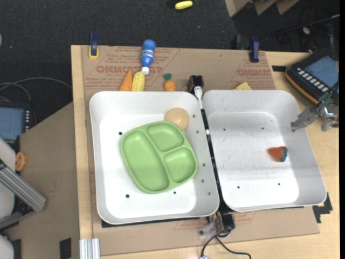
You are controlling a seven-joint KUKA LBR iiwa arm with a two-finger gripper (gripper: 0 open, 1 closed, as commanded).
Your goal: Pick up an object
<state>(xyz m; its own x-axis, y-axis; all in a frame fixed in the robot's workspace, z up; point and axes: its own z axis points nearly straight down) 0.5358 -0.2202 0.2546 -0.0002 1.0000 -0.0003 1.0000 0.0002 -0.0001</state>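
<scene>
A small red strawberry-like toy with a green top (278,154) lies in the right white bin (242,196), toward its right side. In the left white bin (105,139) a green divided plate (158,156) rests at a slant, and a beige round ball (177,117) sits against the plate's far edge. My gripper (314,118) hovers at the right bin's far right rim, above and to the right of the red toy, with nothing seen in it.
Behind the bins on the cardboard lie a blue-and-white bottle (147,53), a corn cob (138,81), two orange carrots (126,82) (170,84), and a black tool (195,83). A tablet-like device (317,75) sits at the far right.
</scene>
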